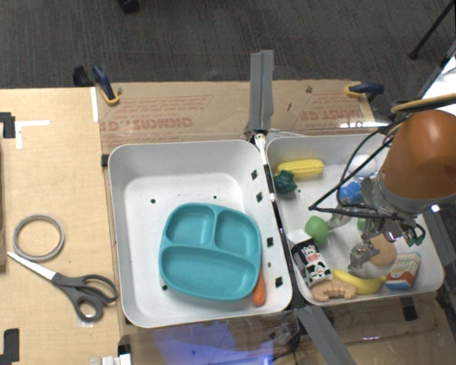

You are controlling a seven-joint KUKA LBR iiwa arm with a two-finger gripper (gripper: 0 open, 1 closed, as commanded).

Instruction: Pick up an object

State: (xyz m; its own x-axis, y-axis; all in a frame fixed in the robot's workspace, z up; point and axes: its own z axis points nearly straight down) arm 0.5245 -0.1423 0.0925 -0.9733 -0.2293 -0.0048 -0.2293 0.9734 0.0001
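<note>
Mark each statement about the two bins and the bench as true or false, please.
1. The teal divided plate lies in the right bin. False: it lies in the left bin.
2. The corn cob lies in the right bin. True.
3. The scissors lie inside the left bin. False: they lie on the bench, left of it.
4. The tape roll lies on the bench near the scissors. True.
5. The gripper is above the left bin. False: it is over the right bin.

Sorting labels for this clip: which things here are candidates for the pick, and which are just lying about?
Candidates, in the right bin near the claw:
corn cob, green ball, banana, cow toy, small carton.

Lying about:
teal divided plate, carrot, scissors, tape roll.
</note>
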